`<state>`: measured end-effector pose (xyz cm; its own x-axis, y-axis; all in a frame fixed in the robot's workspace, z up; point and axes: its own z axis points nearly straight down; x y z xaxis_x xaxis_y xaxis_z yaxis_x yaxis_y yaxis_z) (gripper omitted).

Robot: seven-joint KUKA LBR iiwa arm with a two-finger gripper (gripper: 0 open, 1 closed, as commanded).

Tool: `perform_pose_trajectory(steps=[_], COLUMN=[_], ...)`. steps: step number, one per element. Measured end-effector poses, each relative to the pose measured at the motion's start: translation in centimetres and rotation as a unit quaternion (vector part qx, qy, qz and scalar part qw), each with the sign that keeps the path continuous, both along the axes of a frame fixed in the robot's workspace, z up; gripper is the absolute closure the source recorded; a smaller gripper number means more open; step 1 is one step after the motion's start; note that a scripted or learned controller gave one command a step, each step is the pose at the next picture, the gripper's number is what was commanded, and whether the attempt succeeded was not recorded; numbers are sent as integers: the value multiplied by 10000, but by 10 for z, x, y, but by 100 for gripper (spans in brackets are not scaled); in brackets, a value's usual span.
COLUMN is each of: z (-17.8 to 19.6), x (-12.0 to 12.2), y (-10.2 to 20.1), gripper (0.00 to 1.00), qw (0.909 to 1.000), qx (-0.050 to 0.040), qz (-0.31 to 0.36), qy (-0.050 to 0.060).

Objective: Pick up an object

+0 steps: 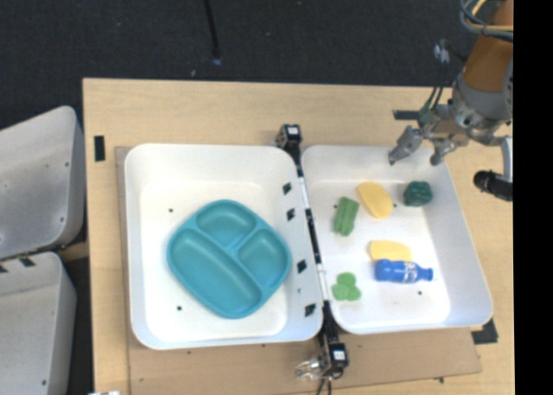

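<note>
tool [421,148] of mine, fingers spread and holding nothing, above the far edge of the right bin [458,298]; dark green object [418,194] just nearer, beside the yellow piece [375,199]; blue bottle [401,272] near.

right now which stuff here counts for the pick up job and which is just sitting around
For the job:
- gripper, fingers open, over the right bin's far edge
- dark green lump
- yellow piece
- green block
- blue bottle
- yellow piece by the bottle
- small green piece

Lying about:
- teal divided plate
- left bin
</note>
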<state>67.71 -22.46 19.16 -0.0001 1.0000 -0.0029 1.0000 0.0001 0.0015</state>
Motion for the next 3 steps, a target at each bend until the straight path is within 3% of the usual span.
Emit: perform_pose_trajectory(steps=[2, 3], z=[-89, -79], x=[2, 2], y=[7, 6], gripper=[0, 100], qw=[10000, 10000], qx=[-3, -19], qz=[28, 40], qy=[-8, -17])
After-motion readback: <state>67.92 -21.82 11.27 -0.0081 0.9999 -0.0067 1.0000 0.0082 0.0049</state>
